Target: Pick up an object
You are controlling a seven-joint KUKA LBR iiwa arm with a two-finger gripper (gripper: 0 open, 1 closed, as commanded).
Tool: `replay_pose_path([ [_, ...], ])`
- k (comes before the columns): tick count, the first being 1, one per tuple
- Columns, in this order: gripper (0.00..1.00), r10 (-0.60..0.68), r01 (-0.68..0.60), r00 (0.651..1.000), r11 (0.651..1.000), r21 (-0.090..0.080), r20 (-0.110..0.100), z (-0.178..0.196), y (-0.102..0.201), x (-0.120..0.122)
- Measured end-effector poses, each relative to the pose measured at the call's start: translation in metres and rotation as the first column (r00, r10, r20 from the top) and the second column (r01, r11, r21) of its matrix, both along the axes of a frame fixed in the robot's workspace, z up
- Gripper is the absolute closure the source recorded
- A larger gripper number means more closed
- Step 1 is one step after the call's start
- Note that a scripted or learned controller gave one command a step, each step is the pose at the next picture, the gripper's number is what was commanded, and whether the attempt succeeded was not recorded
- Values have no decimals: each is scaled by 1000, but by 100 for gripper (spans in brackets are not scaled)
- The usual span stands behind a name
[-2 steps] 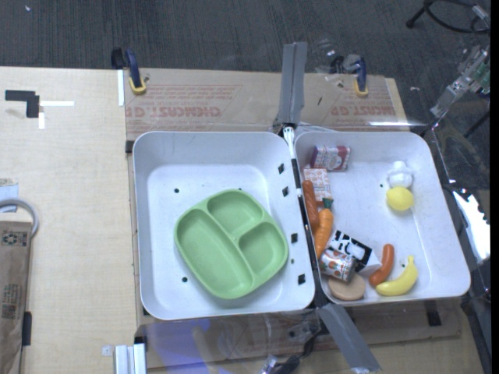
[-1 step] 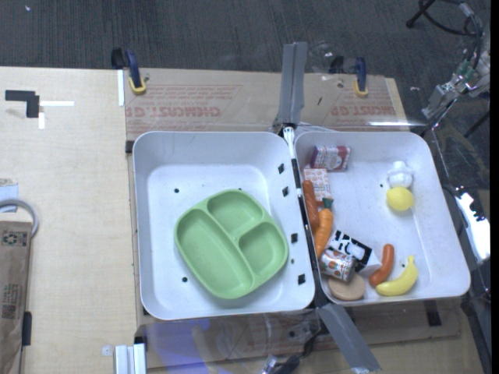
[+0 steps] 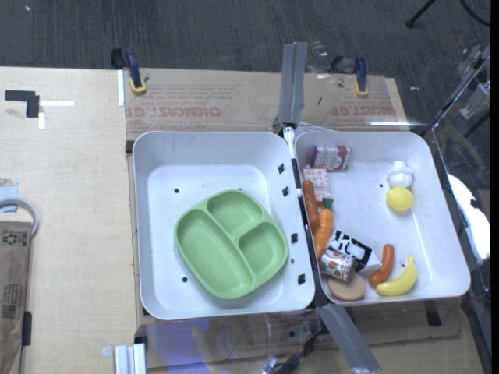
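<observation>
The round yellow plastic lemon [image 3: 400,199] lies clear of its neighbours in the shallow white bin [image 3: 437,232] on the arm's entry side. It looks like the easiest target and calls for a straight, centred descent. The gripper's state cannot be told.

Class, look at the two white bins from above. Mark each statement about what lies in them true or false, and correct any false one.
1. The green divided plate lies in the left bin. True.
2. The banana lies in the left bin. False: it lies in the right bin, near its front edge.
3. The yellow lemon touches the carrot. False: they lie well apart.
4. The sausage lies beside the banana. True.
</observation>
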State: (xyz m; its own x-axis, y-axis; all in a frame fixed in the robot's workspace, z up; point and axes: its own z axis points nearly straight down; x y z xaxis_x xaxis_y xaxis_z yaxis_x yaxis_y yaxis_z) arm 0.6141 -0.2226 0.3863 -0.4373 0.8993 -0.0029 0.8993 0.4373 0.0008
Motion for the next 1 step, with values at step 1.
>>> replay_pose_path([
  [1,100,-323,323,946,946,0,-2,-22,29,45],
])
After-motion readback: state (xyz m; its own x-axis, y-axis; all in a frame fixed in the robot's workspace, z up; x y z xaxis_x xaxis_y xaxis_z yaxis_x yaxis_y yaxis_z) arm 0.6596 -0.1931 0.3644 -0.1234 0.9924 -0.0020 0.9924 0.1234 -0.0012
